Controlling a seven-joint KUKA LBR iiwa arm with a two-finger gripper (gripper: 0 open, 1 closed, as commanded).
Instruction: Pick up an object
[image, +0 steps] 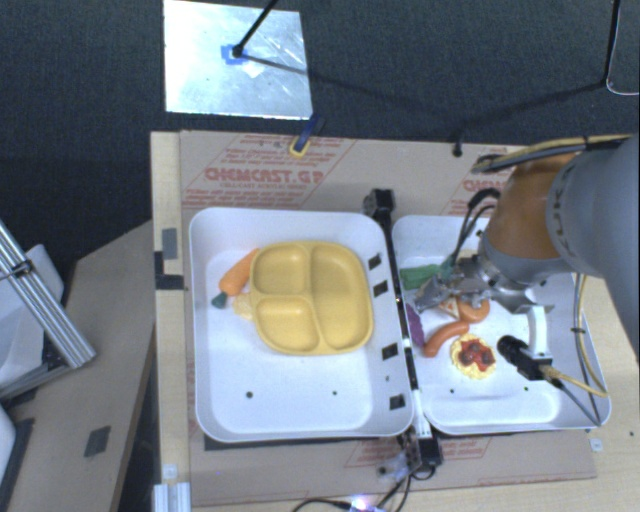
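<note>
My gripper (447, 291) is low in the right bin (500, 410), near its left wall, with the grey arm (560, 215) reaching in from the right. Just under and beside it lie small toy foods: a green piece (418, 272) to its upper left, an orange ring-like piece (474, 311) to its right, an orange sausage (444, 338) below it, and a purple piece (413, 323) by the bin wall. A small yellow round with red topping (473, 357) lies lower in the bin. I cannot see anything held.
The left bin (230, 400) holds a yellow divided plate (305, 297), with an orange carrot (237, 272) at its upper left edge. A black part with a yellow cable (527, 360) hangs off the arm over the right bin's lower right. A black hinge strip (398, 310) runs between the bins.
</note>
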